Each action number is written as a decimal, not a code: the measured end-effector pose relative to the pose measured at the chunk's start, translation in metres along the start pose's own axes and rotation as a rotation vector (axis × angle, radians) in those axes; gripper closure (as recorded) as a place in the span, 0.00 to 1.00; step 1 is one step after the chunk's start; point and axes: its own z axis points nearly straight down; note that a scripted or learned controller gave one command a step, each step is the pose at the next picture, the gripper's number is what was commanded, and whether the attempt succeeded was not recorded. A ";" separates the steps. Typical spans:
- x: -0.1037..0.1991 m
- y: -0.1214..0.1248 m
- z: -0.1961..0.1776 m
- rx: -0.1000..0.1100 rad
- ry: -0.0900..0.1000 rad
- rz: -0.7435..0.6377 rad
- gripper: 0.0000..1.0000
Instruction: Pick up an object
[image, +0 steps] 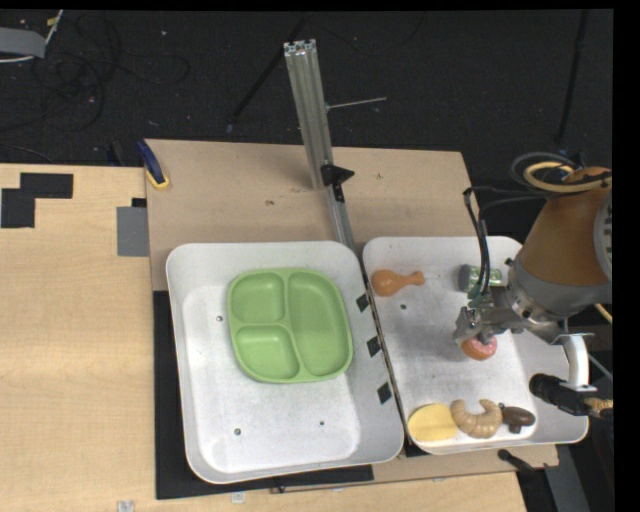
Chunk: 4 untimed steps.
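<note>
My gripper (478, 335) is down in the right bin (430, 370), directly over a small red and white object (480, 348) that shows just under its fingertips. An orange drumstick-shaped toy (395, 282) lies at the bin's far left. Along the near edge sit a yellow round piece (432, 424), a tan curved shrimp-like toy (478, 417) and a small brown piece (517, 416). The arm's grey and orange wrist (565, 245) hangs over the bin's right side.
The left bin (200, 400) holds a green divided plate (290, 325). A metal post (312, 110) rises behind the bins. A black divider with clips (372, 345) runs between the two bins.
</note>
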 end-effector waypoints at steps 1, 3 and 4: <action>-0.007 -0.008 -0.053 -0.008 -0.002 0.000 1.00; 0.001 -0.005 -0.113 -0.005 -0.001 -0.005 1.00; 0.051 0.004 -0.117 -0.005 -0.001 -0.009 1.00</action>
